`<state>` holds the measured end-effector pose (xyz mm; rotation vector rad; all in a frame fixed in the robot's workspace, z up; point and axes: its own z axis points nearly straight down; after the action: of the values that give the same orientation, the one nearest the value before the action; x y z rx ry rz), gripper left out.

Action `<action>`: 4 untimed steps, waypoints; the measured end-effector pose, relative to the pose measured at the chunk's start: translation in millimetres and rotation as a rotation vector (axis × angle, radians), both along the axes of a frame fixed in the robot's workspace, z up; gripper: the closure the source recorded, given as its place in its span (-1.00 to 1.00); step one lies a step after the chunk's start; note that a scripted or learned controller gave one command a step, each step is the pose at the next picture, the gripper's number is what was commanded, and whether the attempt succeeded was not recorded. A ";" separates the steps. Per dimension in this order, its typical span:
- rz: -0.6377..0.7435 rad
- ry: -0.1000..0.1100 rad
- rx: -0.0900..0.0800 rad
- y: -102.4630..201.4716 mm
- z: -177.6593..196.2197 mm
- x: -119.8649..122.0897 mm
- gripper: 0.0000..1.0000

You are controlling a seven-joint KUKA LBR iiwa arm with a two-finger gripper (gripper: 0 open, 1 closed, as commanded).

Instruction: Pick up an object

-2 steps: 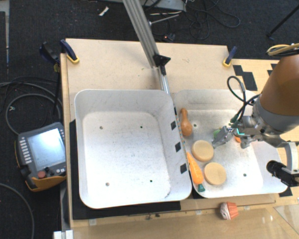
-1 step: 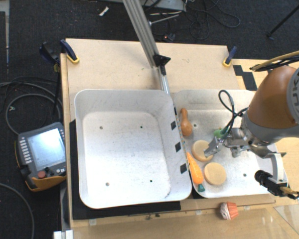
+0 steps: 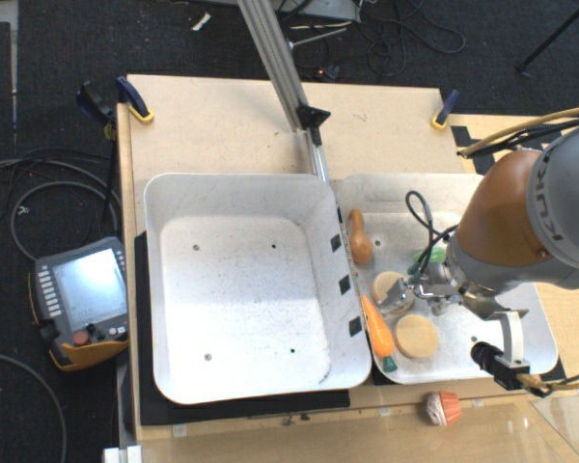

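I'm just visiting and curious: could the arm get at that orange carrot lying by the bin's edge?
Probably yes. The carrot lies uncovered in the right bin, and the gripper hangs just beside it. It does sit close against the bin's left wall, with a tan disc next to it, which may crowd the grab.

Wooden bench (image 3: 232,128) bears two white bins (image 3: 174,258).

Two bins side by side on the bench (image 3: 232,123): left bin (image 3: 174,210), right bin (image 3: 540,336). In the right bin, along its left side: a peanut-shaped piece (image 3: 360,237) farthest back, a carrot (image 3: 377,328) nearer, two discs (image 3: 416,337) beside it. A small object (image 3: 443,408) lies on the bench in front of the right bin.
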<state>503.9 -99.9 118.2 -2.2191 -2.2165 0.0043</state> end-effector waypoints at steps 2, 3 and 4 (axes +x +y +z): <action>-0.004 -0.012 -0.007 -2.7 -11.6 1.7 1.00; 0.004 -0.010 -0.003 -3.8 31.8 8.0 1.00; 0.004 -0.011 -0.003 -5.6 74.2 10.5 1.00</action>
<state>514.4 -105.5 192.4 -2.2212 -2.2280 -0.0040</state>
